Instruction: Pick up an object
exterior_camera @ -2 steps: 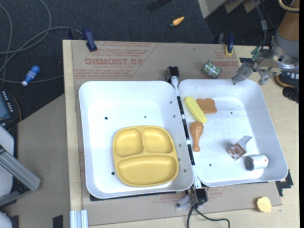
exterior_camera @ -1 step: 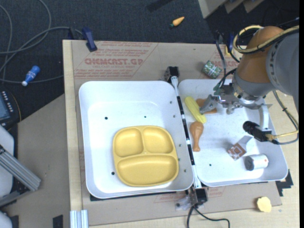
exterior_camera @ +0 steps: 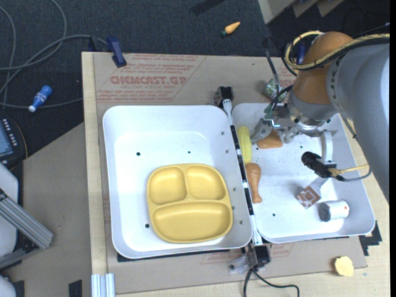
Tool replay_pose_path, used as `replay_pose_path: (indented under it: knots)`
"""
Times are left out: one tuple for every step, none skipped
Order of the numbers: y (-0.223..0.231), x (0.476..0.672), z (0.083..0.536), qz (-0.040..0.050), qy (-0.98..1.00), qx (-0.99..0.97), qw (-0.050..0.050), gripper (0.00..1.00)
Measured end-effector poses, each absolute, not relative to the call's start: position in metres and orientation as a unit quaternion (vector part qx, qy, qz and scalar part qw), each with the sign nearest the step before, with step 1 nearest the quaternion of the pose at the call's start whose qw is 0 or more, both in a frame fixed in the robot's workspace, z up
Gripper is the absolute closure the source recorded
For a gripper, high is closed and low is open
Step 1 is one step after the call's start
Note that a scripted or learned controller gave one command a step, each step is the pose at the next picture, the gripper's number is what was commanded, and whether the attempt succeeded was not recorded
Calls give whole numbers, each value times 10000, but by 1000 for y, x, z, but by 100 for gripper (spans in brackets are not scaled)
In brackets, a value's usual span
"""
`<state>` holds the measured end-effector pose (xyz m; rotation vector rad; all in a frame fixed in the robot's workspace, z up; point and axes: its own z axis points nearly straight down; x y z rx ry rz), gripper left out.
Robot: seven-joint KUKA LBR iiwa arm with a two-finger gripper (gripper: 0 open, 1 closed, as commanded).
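While the end effector (exterior_camera: 276,127) hangs low in the right bin (exterior_camera: 356,224), touching an orange-brown piece (exterior_camera: 270,142), its opening cannot be judged.

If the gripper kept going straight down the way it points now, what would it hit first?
Most likely the tan bread-like piece lying right under the gripper in the right bin, beside the yellow item. Depth is hard to judge from this slant.

Dark carpet floor (exterior_camera: 154,11) with grey cables (exterior_camera: 37,45) surrounds the cardboard-topped bench (exterior_camera: 148,73).
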<state>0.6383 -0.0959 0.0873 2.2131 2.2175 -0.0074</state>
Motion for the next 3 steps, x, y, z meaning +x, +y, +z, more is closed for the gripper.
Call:
replay_pose_path:
  knots:
    - [-107, 668, 85, 11, 7077, 7065, 24, 0]
    - [-106, 668, 96, 15, 7081, 7061, 28, 100]
    - [-106, 668, 96, 8, 7081, 7061, 24, 0]
